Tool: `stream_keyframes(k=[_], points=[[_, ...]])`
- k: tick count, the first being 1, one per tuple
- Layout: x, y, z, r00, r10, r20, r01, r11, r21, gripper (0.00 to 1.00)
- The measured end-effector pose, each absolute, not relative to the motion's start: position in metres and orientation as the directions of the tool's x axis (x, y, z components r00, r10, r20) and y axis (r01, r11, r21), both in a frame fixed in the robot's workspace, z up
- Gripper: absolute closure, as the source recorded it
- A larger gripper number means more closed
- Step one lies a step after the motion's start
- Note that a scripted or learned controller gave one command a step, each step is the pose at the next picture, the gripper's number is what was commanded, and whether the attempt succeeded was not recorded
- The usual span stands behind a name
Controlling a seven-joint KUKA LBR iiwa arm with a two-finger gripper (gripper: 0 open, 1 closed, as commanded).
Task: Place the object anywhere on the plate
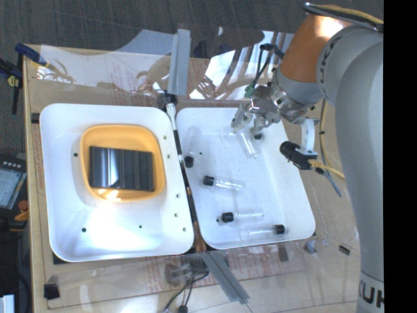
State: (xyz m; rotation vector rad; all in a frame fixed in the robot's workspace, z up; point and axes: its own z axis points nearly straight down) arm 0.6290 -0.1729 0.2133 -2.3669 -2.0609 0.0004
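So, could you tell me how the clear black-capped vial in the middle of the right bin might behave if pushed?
The vial is a cylinder lying on its side, so it would probably roll across the right bin. It looks clear and small, so likely light, smooth and slippery between the gripper fingers. Glass or plastic cannot be told.

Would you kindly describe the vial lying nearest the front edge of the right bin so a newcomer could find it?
Start at the right shallow white bin, then go to its near right corner. There lies a clear plastic vial, roughly level. Unlike its neighbours, its black cap points right, toward the arm.
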Motion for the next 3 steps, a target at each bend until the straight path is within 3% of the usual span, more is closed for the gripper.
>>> stream_keyframes(k=[1, 2, 3], points=[[0.615, -0.113, 0.19, -0.064, 0.998, 0.001, 0.998, 0.064, -0.006, 1.0], [0.577, -0.023, 0.191, -0.28, 0.96, 0.002, 0.96, 0.28, -0.006, 1.0], [0.577, -0.024, 0.191, -0.279, 0.96, 0.002, 0.96, 0.279, -0.006, 0.0]])
